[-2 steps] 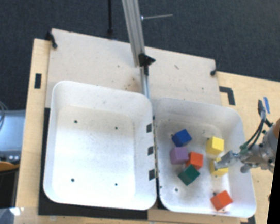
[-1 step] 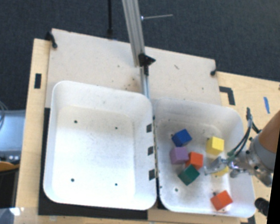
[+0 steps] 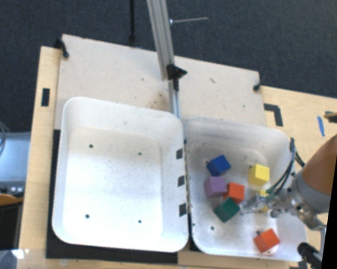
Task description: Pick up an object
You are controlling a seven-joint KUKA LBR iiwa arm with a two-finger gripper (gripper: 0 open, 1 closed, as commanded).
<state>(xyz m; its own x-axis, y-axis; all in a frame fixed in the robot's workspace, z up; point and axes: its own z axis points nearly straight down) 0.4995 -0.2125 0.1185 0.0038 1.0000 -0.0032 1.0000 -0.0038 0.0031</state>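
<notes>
**Blocks Clustered in Right Bin as Arm Reached In**

Blocks, six small coloured cubes, lay in the right bin (image 3: pixel 218 135) on the bench (image 3: pixel 38 143), while the left bin (image 3: pixel 66 147) sat alongside it, their rims touching. Reading left to right: the blue block (image 3: pixel 218 165) sat above the purple block (image 3: pixel 215 186), which touched the orange block (image 3: pixel 236 191); the green block (image 3: pixel 227 210) lay just below them. Further right the yellow block (image 3: pixel 259 174) stood a little apart, and the red block (image 3: pixel 267 240) sat alone near the bin's lower rim. The gripper (image 3: pixel 257 203) hung low between the orange and yellow blocks, the arm (image 3: pixel 319 178) coming in over the right wall. Whether its jaws were spread or closed could not be made out.

The cubes looked light, rigid and flat-sided, likely easy to pinch across two opposite faces. The red and yellow blocks offered the most open room; the packed cluster left little clearance, and the bin wall crowded the right side.
</notes>
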